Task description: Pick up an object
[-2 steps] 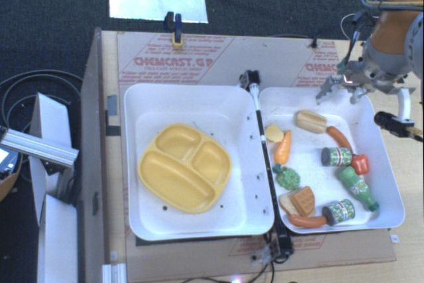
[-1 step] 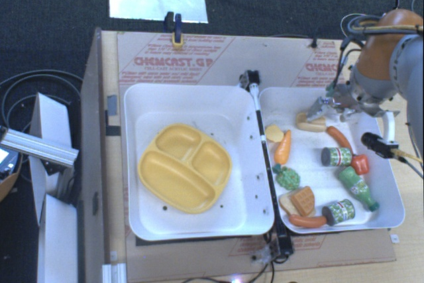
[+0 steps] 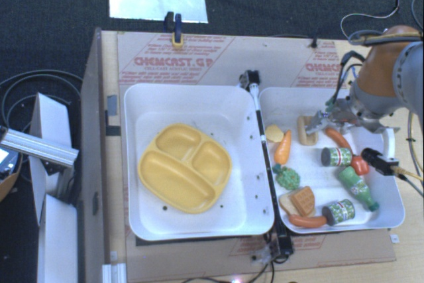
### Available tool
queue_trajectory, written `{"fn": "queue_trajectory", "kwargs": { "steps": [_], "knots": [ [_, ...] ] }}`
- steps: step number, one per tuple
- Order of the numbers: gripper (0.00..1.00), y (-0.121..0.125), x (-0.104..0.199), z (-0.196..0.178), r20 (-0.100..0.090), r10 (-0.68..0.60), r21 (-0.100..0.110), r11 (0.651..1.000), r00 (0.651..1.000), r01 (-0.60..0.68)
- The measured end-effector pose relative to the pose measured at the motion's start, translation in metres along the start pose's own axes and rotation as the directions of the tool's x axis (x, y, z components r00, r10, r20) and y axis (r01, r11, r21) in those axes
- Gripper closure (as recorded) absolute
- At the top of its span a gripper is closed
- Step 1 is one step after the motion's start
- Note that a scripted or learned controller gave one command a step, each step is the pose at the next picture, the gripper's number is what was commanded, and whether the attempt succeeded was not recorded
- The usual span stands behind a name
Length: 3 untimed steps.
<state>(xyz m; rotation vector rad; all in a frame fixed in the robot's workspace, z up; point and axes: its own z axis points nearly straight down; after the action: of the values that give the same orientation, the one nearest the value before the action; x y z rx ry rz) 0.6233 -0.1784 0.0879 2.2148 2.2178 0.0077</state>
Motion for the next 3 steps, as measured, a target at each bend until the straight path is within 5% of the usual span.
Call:
{"fn": "queue_trajectory", "kwargs": {
  "steps": [1,2,3],
  "knots": [
    [1.00,0.003,0.001,-0.014,0.000,-0.001,-0.010,1.000,1.000,0.001],
    [0.00,0.003,0.001,-0.014,-0.001,-0.001,-0.009,1.000,1.000,0.001],
    [0.00,0.022,0.048,0.000,-0.002,-0.002,0.005,1.000,1.000,0.002]
  ]
}}
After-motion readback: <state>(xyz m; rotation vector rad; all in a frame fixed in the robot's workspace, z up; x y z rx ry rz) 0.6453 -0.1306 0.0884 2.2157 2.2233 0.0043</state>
